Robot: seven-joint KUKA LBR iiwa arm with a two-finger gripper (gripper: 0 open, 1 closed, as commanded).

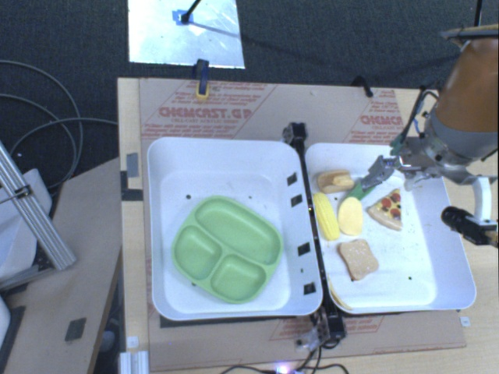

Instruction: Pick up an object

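In the right bin [444,287] lie five toy food pieces close together near its left wall. A tan bread roll [335,181] sits farthest back. Below it a yellow corn cob [325,216] lies lengthwise along the wall, just beside a pale yellow rounded piece [351,216]. To their right is a pizza slice [387,209], an orange-tan wedge with red and dark toppings. Nearest the front lies a brown slice of toast [359,259], flat on the bin floor. The tool [380,171] hangs over the back of this bin, between the roll and the pizza slice; whether it is apart or together, I cannot tell. The left bin [226,158] holds a green compartment plate [227,248]. Both bins rest on the worktop [257,111].
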